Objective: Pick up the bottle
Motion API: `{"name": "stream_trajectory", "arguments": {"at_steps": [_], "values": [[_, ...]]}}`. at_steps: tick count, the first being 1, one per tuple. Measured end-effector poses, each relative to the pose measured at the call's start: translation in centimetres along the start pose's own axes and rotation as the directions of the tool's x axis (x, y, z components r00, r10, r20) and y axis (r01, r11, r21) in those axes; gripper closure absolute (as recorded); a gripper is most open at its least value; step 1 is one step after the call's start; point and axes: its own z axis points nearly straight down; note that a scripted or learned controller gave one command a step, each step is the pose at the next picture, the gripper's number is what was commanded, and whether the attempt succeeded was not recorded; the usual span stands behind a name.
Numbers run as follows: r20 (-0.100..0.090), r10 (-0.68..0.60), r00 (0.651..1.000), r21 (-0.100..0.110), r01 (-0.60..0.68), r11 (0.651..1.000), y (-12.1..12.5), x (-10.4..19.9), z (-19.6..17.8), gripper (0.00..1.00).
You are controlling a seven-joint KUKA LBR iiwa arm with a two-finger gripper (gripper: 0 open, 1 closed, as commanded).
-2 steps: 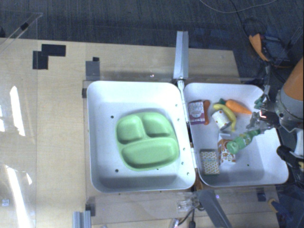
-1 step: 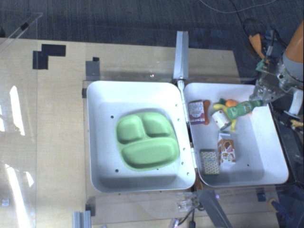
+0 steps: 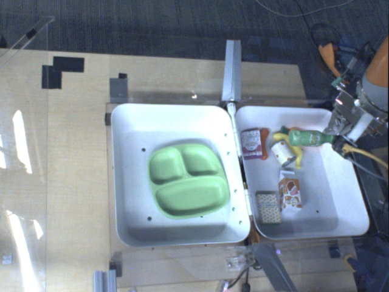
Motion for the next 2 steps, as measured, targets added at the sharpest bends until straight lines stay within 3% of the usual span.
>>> {"name": "stream_trajectory", "arguments": {"at_steps": [1,2], "values": [[0.000,0.104,0.995,-0.001,-0.104,0.995,5.5,1.5,0.5,1.00],[-0.001,0.479,0.878,0.000,-0.479,0.878,1.6,2.4,-3.8,1.00]]}}
